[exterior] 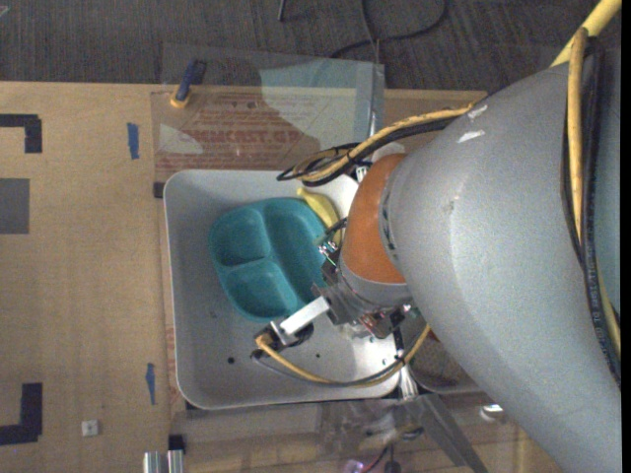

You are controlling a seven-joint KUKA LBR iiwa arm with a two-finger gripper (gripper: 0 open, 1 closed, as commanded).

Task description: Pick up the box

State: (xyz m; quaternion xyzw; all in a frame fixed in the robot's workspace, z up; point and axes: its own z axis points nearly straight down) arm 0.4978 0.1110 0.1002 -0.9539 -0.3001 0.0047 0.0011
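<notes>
My grey arm with its orange band (370, 235) reaches down into the right side of a white bin (192, 264). The gripper (347, 308) sits low in the bin beneath the wrist, just right of a teal divided tray (261, 259); the wrist hides most of it. The arm covers the bin's right part, and I cannot make out a box.
A pale yellow thing (317, 205) peeks out between the teal tray and the arm at the bin's back. A clear sheet (266, 106) with a small blue and orange item (185, 82) lies behind the bin. The wooden bench (79, 264) stretches to the left.
</notes>
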